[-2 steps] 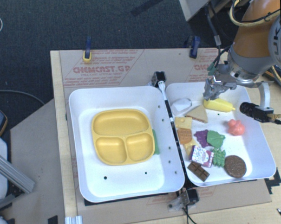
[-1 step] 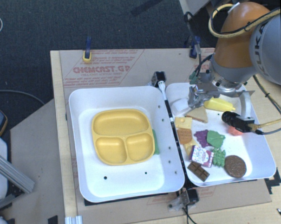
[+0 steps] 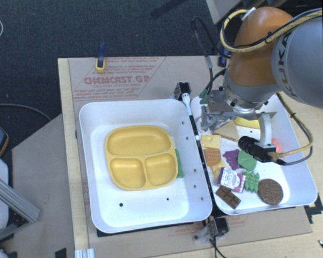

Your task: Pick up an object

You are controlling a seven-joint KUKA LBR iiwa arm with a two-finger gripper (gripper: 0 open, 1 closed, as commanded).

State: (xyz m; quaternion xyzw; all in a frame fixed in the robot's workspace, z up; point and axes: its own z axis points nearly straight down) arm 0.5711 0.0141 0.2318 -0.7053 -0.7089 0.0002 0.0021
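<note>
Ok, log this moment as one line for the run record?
arm: over right bin | claw: low by the bin's left wall | left bin: yellow divided tray | pick: not confirmed

- This is a robotics lab or test cell, not a home or a shop.
- A grey industrial arm (image 3: pixel 302 55) with an orange band (image 3: pixel 254 41) takes up the upper right, with loose black cables (image 3: pixel 208 41) looped around its wrist.
- Two shallow white bins sit side by side: the right bin (image 3: pixel 305 181) lies under the gripper (image 3: pixel 217 123), the left bin (image 3: pixel 94 171) lies off to the gripper's left.
- Under both bins is a brown protective sheet (image 3: pixel 122 76) printed with red lettering, held by a yellow clamp (image 3: pixel 100 63) well to the upper left of the gripper.
- Dark carpet (image 3: pixel 50 29) surrounds the bench, and an aluminium rail (image 3: pixel 15 199) crosses the far left edge.
</note>
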